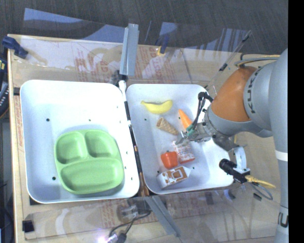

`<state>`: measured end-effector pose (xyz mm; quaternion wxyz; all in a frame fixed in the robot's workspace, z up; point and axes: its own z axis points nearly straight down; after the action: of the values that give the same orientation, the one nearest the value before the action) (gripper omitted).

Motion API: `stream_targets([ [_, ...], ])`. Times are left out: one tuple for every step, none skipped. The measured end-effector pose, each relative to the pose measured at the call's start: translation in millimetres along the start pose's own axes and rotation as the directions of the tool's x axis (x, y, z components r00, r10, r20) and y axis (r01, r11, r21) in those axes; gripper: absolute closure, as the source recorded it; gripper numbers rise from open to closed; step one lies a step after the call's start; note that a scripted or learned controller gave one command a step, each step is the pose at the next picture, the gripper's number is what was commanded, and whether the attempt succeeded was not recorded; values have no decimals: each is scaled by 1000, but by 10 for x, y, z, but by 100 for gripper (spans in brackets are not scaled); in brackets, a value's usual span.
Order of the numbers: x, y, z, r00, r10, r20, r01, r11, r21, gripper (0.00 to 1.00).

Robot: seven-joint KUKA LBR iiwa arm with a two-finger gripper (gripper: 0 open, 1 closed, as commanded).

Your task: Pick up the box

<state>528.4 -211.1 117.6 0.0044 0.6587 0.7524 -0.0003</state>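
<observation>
Gripper (pixel 185 134) low in the right bin (pixel 205 178), tips down among the clutter; whether spread or pressed together cannot be told here. Just beneath and beside the tips, a small red-and-white packet (pixel 185 153), touching a red tomato-like piece (pixel 168 159). Box (pixel 173 176) farther toward the bin's near wall, below and slightly left of the gripper, lying flat, brown and white, long axis running left-right with a slight tilt. Further out: carrot (pixel 184 118), cone (pixel 167 126), banana (pixel 157 106). Across the divider, green tray (pixel 88 162) in the left bin (pixel 35 95).
</observation>
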Motion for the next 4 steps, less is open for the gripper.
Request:
stream_targets([
  [0,0,0,1000,0,0,0,1000,0,0],
  [17,-59,212,1000,-1,-2,1,1000,0,0],
  [6,-48,104,1000,-5,1,5,1000,-1,100],
  [5,-49,104,1000,-5,1,5,1000,-1,0],
])
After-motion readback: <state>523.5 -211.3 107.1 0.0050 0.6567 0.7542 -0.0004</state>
